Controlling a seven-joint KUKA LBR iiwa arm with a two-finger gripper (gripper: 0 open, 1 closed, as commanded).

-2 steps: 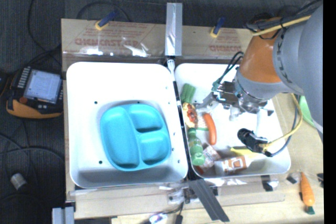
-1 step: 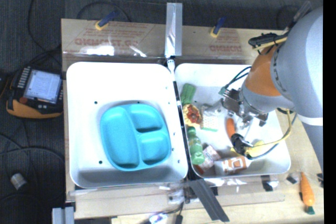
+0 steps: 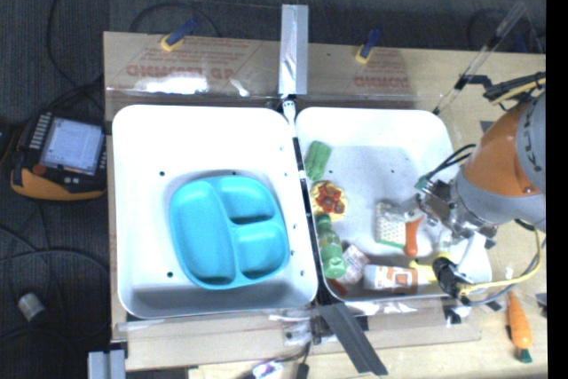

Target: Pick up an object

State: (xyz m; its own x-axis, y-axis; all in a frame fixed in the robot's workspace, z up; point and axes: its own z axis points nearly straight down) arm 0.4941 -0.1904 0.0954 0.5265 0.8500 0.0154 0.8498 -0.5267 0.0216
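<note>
Camera view from above: two shallow white plastic bins sit side by side, smooth-walled with rounded corners. Left bin (image 3: 142, 155) holds a glossy light-blue divided tray (image 3: 229, 229), rounded, with three compartments. Right bin (image 3: 390, 133) holds the loose items, grouped along its left wall and near edge. A green soft-looking packet (image 3: 317, 157) lies by the left wall toward the far end; below it is a small item printed in red and yellow (image 3: 329, 197), then a knobbly green piece (image 3: 331, 255). A pale bottle with an orange-brown label (image 3: 388, 278) lies on its side along the near wall, long axis running left to right; its label print is too small to read. A flat, speckled pale-green square (image 3: 389, 225) lies near the bin's middle, and just to its right is a slim orange object (image 3: 412, 235), upright in the picture, long axis pointing near to far. The gripper (image 3: 441, 213) is low over the right part of this bin, beside the orange object; whether it is spread or closed cannot be told, and no item is seen held. Reddish mirrored lettering on the cardboard backing (image 3: 177, 67) is illegible.
</note>
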